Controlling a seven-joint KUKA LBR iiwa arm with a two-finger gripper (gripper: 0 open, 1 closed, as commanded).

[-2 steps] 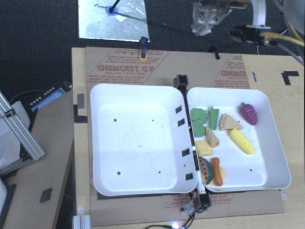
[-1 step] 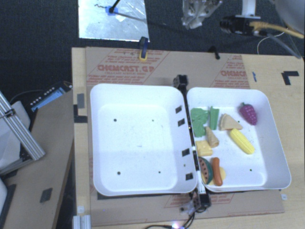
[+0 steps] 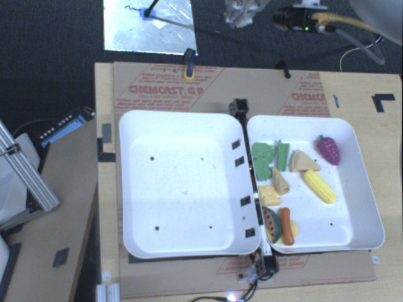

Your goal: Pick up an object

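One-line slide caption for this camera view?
Toy foods, including purple grapes and yellow corn, cluster in the right bin; gripper above the bench.

The worktop [image 3: 107,219] is light brown. A big brown sheet [image 3: 252,90] with red letters lies flat on it. Two white bins sit on the sheet, side by side and touching. The left bin [image 3: 135,128] is near the right bin [image 3: 362,181]. A yellow and blue clamp [image 3: 189,65] grips the sheet's far edge.

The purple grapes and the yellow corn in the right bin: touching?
Apart. The camera view shows bare white bin floor between the purple grapes and the yellow corn.
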